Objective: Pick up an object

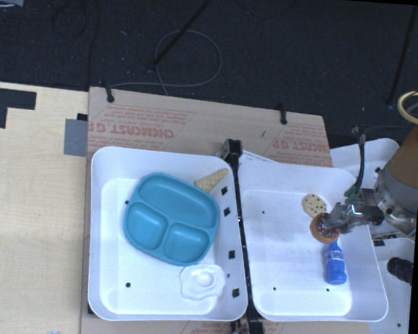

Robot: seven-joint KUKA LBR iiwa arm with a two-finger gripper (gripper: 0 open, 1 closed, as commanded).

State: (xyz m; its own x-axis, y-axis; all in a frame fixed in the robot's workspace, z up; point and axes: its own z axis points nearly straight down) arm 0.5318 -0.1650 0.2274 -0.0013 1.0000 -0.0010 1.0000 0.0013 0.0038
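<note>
The jaws (330,225) at right frame cover a brown round object (325,230); whether they grip it cannot be told. Beside lie a speckled cracker (313,204) and blue bottle (335,265) in the right bin (292,301).

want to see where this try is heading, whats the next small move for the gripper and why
Probably lower a little and close on the brown round piece. The gripper sits right over it in the right bin, with the cracker just up-left and the blue bottle just below. The piece is the nearest target; whether the fingers already hold it is unclear.
</note>
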